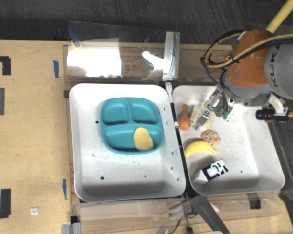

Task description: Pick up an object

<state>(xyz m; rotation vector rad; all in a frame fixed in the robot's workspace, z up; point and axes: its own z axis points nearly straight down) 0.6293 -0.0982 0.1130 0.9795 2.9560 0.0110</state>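
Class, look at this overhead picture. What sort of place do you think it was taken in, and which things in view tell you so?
Most likely a robotics lab set up for grasping trials. A grey and orange arm reaches over two white bins on a bench, toy-like items such as a banana lie in one, and a teal tray sits in the other.

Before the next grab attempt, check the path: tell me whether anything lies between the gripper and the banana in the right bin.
Yes. The gripper hangs over the right bin's upper left part, and the cookie lies directly between it and the banana. The orange carrot lies off to the left, beside that path.
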